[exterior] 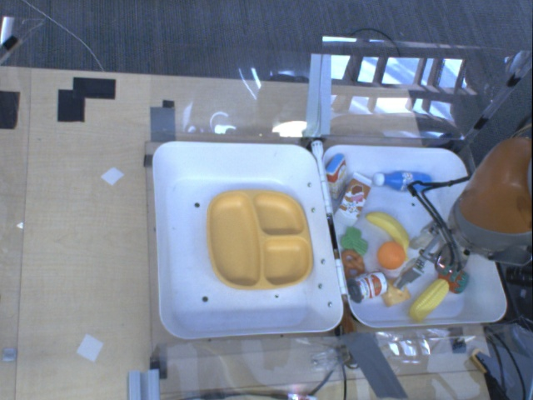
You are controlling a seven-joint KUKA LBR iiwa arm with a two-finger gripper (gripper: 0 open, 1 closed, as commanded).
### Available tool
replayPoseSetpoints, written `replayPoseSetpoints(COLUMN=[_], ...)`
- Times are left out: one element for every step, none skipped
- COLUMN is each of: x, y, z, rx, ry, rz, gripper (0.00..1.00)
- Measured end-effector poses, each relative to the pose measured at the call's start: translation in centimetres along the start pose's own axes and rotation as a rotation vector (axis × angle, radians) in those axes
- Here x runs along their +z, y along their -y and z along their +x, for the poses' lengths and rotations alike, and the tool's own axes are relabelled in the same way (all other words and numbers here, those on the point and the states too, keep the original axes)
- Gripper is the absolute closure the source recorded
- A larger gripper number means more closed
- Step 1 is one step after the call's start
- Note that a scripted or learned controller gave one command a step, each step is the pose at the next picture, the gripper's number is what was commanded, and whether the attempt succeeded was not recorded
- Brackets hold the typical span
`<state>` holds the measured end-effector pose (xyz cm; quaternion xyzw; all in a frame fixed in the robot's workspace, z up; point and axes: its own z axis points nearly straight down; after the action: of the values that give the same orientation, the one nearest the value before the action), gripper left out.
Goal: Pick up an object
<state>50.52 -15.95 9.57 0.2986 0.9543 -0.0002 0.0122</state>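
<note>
**Gripper down among the toys in the right bin**

We see the arm (500,194) reaching in from the right, its orange band over the right bin (479,311), and the gripper (426,261) sits low among the clutter there. That makes sense: every loose object lies in this bin, so this is where a pick has to happen. The left bin (179,223) carries a yellow divided tray (258,238) lying flat in its middle, with nothing in its compartments.

We judge this to be the approach or the closing stage of a grasp. The gripper's metal tips sit between an orange ball (391,255) on one side and a yellow banana (428,298) lying nearer the front wall. A small red and green piece (456,280) lies just beside the tips as well. Which of these is the target we cannot tell, and we cannot tell either whether the claw is apart or together, since the tips blur into the cables and the toys.

The rest crowd along the bin's left wall: a second banana (388,227), a green toy (355,241), a small can (369,287) on its side, a carton (354,197), and a blue and white bottle (401,179) lying flat near the back. Packed this tight, a neighbour could easily get nudged.
</note>
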Motion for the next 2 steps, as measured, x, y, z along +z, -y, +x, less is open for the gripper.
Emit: replayPoseSetpoints(x=[0.8, -9.3], y=[0.1, 0.0], z=[-6.2, -4.1], rx=[0.434, 0.656], ry=[-0.01, -0.01], rz=[0.005, 0.006], gripper=[0.0, 0.0])
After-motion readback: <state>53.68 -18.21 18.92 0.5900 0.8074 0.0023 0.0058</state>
